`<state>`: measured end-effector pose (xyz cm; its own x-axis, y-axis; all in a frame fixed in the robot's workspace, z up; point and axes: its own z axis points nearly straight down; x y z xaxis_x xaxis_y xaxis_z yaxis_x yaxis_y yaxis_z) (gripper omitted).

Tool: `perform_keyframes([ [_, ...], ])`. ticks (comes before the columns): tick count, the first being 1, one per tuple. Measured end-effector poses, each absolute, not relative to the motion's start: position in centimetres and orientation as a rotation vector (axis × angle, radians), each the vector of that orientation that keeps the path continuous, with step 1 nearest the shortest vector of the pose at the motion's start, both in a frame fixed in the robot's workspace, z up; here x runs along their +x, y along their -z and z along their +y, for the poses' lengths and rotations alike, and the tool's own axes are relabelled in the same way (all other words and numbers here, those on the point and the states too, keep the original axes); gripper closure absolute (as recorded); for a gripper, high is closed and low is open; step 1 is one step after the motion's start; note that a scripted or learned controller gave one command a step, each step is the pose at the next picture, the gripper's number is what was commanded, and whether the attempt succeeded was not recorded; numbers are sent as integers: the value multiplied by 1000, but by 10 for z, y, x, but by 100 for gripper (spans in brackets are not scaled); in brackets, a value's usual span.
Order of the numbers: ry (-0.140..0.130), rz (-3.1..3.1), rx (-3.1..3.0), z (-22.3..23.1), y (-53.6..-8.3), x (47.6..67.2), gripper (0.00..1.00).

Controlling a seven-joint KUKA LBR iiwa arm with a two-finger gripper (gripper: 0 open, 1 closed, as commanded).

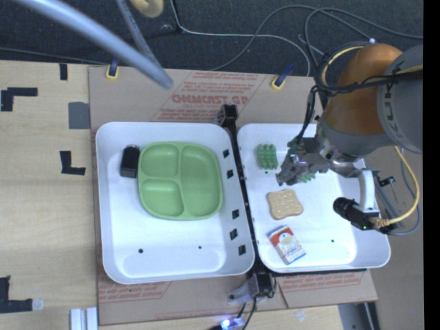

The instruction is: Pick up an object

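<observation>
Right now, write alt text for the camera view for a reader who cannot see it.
A grey and orange robot arm reaches over the right bin, its gripper above a toast slice, near a green block and small carton. The left bin holds a green divided plate and a black block.

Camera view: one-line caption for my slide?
Gripper over right bin near green toy, toast; green plate left.

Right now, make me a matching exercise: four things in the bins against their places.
Things:
1. plate
2. black block
3. toast
4. carton

Places:
A. right bin, nearest the front edge
B. left bin, middle
C. right bin, middle, just below the gripper
D. left bin, against the plate's left side

Pairs: 1-B, 2-D, 3-C, 4-A
</observation>
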<state>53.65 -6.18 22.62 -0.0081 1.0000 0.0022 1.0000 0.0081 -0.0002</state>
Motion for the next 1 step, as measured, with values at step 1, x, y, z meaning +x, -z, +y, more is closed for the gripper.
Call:
perform_keyframes([
  [1, -2, -2227, -2212, -7, -216, 549, 100],
])
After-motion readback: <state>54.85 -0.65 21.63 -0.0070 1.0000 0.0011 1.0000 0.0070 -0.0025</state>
